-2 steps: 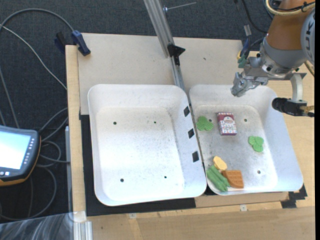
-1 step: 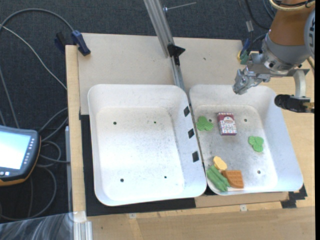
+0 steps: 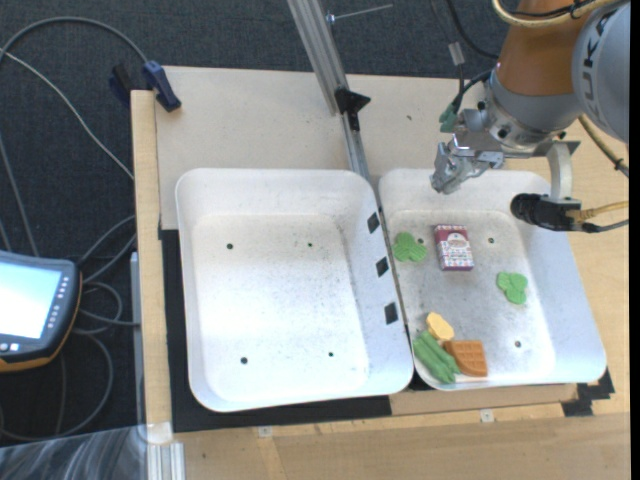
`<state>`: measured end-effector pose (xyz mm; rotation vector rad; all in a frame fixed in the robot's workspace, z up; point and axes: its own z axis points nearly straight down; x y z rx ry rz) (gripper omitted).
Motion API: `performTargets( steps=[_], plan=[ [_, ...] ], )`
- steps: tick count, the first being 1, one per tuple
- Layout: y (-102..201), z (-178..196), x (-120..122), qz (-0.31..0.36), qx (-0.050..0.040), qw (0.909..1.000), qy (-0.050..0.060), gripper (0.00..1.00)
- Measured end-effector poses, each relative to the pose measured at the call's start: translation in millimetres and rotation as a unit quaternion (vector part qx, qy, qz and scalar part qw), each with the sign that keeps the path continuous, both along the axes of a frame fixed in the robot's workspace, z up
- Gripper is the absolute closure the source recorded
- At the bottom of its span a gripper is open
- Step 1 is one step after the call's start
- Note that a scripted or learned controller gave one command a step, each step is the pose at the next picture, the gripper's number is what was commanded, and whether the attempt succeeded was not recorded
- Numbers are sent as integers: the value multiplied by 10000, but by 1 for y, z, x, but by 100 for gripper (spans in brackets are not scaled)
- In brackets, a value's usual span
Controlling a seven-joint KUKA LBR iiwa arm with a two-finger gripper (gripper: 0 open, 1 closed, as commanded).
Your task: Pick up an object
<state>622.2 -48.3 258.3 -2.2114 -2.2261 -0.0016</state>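
Observation:
The right bin [image 3: 560,298] holds a small red box [image 3: 453,247], a green piece [image 3: 408,248] to its left, another green piece [image 3: 513,286] to its right, and at the front a yellow piece [image 3: 439,325], a long green piece [image 3: 435,357] and an orange waffle-like piece [image 3: 468,357]. My gripper [image 3: 447,177] hangs over the bin's back edge, above and behind the red box, with nothing visible between its fingers.
The left bin [image 3: 200,298] lies beside the right one. A slanted metal rail [image 3: 320,48] runs down to the gap between the bins. A blue clamp [image 3: 160,83] sits at the bench's back left corner. A tablet [image 3: 30,303] lies off the bench's left side.

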Motion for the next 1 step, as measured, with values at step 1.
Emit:
performTargets(
  steps=[1],
  plan=[
    [60, -13, -15, 1, 0, 10000, 15, 100]
  ],
)
